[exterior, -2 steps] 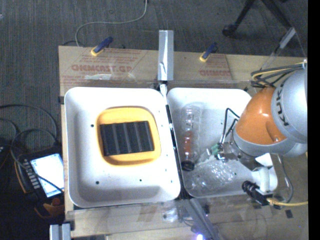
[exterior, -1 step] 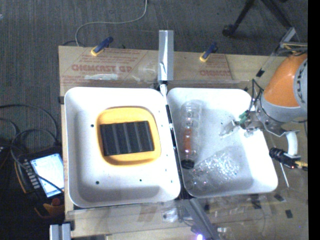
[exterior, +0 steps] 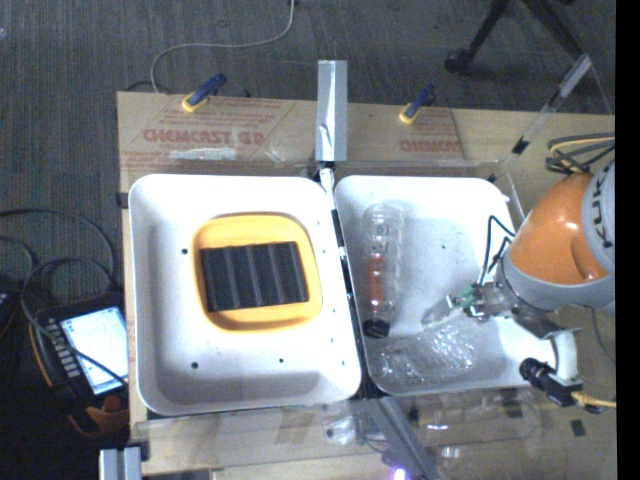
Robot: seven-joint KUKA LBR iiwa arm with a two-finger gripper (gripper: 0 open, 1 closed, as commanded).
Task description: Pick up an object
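Fingers: hard to tell whether they're spread or closed, tucked under the orange-banded grey arm (exterior: 565, 243) at the right bin's (exterior: 440, 190) right side, over crinkled clear plastic wrap (exterior: 440, 346). A clear plastic bottle with a black cap (exterior: 380, 263) lies along that bin's left wall. The left bin (exterior: 160, 268) holds a yellow-framed tray with dark slats (exterior: 255, 273).

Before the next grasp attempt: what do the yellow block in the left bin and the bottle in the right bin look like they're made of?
Yellow block: looks like matte foam or soft plastic, with rounded edges and no glare; its dark ribbed top panel may be rubber or plastic.
Bottle: looks like clear, glossy thin plastic; the white bin shows through it, and there is a dark cap at its near end. Glass cannot be ruled out.
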